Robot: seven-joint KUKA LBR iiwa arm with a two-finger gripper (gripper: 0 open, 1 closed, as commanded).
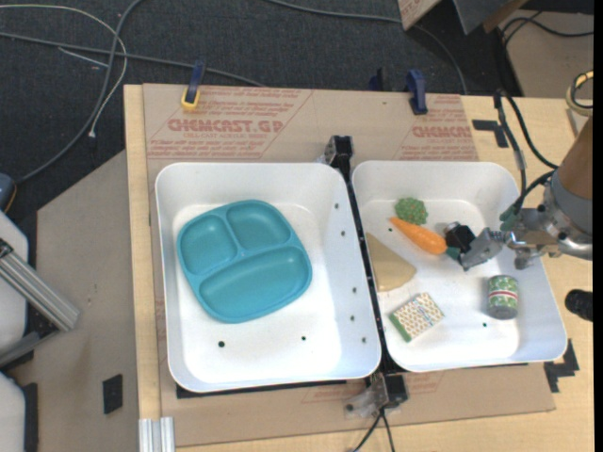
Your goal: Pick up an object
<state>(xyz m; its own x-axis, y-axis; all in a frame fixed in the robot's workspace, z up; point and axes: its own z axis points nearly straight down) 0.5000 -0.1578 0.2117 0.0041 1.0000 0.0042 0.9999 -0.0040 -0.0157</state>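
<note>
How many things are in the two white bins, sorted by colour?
Blue: 1, the divided plate
Orange: 1, the toy carrot with its green top
Tan: 1, the flat wedge
Green-patterned: 2, the small can and the checked block
Total: 5

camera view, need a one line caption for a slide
End effector beside a toy carrot in the right bin; blue plate in the left bin.

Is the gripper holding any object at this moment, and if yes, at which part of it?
It cannot be told. The gripper is low in the right bin, its tip right beside the toy carrot, but no object shows between its fingers.
</note>
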